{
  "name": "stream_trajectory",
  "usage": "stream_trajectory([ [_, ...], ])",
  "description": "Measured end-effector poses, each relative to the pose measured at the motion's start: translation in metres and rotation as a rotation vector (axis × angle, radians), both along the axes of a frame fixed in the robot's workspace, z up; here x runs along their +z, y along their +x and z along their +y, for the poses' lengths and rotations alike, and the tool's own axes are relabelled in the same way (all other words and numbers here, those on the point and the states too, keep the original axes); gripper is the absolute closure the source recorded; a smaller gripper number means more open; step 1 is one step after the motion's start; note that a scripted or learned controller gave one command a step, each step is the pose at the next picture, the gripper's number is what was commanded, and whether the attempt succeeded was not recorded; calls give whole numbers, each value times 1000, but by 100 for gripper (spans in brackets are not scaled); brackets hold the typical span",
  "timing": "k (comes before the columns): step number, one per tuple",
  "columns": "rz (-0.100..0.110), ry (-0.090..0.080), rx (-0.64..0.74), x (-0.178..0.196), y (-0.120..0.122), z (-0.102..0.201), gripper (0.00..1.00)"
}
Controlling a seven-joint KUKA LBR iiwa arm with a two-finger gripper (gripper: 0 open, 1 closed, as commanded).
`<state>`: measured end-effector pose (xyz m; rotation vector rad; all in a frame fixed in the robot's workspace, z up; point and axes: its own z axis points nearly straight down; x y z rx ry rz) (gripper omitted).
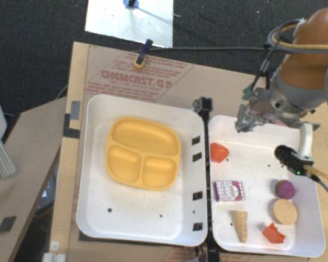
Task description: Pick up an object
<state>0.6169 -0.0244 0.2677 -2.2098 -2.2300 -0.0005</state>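
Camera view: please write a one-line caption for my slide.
Gripper hovers above the right bin of small toy foods; yellow divided plate lies in the left bin.

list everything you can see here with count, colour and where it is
bins: 2, white, side by side on the bench
tray: 1, yellow, three compartments, in the left bin
orange piece: 1, orange-red, right bin, upper left
carton: 1, pink and white, right bin, middle
cone: 1, tan, right bin, near front edge
purple piece: 1, purple, right bin, right side
disc: 1, tan, right bin, just below the purple piece
red piece: 1, red-orange, right bin, front right
white sheet: 1, on the dark floor behind the bench
arm: 1, grey and orange, from the right
pincer: 1, grey, over the right bin's back edge
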Motion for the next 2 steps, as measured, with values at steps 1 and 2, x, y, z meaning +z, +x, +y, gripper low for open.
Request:
stream_trajectory([
  [1,-1,1,1,2,-20,54,100],
  [2,0,1,1,-16,-40,110,100],
])
